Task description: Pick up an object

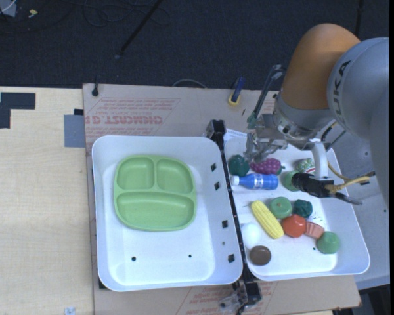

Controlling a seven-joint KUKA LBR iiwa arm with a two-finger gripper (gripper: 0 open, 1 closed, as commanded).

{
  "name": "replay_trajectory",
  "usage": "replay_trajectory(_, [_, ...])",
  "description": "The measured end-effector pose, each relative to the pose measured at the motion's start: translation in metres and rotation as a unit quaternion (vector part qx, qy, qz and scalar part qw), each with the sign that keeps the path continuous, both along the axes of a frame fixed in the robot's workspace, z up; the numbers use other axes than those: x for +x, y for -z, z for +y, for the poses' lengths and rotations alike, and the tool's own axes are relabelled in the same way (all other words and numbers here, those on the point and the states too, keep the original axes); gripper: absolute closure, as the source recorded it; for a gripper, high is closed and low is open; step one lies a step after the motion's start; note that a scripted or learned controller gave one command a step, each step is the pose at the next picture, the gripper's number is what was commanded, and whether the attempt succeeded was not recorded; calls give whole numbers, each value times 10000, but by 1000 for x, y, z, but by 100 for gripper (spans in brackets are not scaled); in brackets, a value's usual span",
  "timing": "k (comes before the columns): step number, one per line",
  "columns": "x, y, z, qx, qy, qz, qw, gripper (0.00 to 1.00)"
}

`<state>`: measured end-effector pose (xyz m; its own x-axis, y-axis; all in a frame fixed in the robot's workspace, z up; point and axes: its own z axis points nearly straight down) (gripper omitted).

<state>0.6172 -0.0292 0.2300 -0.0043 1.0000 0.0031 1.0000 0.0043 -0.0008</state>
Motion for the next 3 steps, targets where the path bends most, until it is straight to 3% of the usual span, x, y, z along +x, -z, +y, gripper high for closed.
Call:
replay_trajectory(1, [33, 0, 46, -8, 3, -7, 10000, 100])
replay_trajectory(3, [18, -7, 43, -18, 31, 12, 10000, 100])
